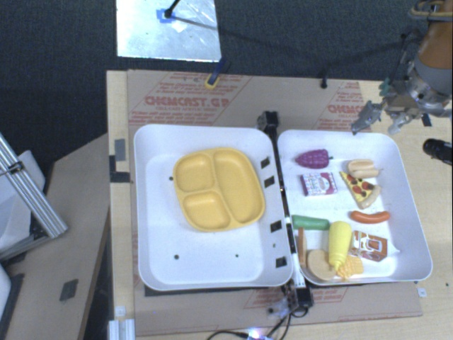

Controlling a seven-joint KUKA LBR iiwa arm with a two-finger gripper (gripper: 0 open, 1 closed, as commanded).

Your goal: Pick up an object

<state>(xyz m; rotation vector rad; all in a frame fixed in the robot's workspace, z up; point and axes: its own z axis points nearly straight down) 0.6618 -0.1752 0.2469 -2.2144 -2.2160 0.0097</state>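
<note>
The task names no particular object, so any of the toy foods in the right-hand bin [407,190] could serve. They lie in the middle and lower right of the frame: one purple eggplant [313,159], one small red-and-white packet [318,184], one hot dog bun [362,167], one pizza slice [359,188], one sausage [369,217], one green vegetable [310,222], one yellow bottle [340,241], one corn cob [348,266], one brown carton [371,246] and one tan round piece [318,265] at the bin's lower edge, ten pieces as far as I can count, the lower ones crowded and touching.

The end effector [383,117] hangs at the upper right of the frame, just beyond the top rim of that bin, its two fingers spread apart with nothing between them. By my reading the task is at the approach step: no object is picked yet. The next move calls for travelling down-frame over the bin, choosing a piece standing clear of its neighbours, such as the eggplant or the sausage, then lowering with the fingers astride it before closing.

The left-hand bin [152,211] holds one yellow divided tray [216,188] with three compartments. Both bins rest side by side on one tabletop [184,94]
</note>
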